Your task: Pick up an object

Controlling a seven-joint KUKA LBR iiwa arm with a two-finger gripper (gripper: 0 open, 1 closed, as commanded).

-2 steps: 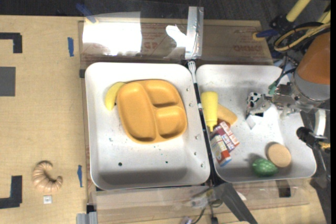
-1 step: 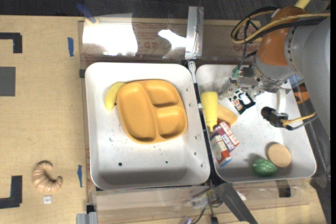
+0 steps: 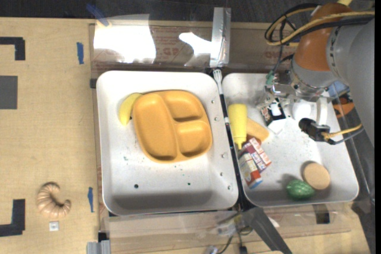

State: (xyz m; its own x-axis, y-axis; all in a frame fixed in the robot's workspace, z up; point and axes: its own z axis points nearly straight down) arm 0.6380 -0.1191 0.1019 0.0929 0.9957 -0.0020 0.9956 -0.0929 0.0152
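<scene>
A croissant-shaped item (image 3: 53,200) is seen lying on the bare table (image 3: 41,128), well apart from the left bin (image 3: 113,187), with a small white tag (image 3: 54,225) just below it. Black markers (image 3: 13,47) and strips of blue tape (image 3: 80,52) are fixed to the table's surface. A clear plastic sheet (image 3: 149,41) is stretched behind the bins.

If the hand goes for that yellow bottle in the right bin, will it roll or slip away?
Probably it rolls: the yellow bottle looks round-bodied and lies on its side by the bin wall. Its smooth, plastic-looking skin may be slippery. The neighbouring carton touching its lower end could damp a roll that way.
</scene>
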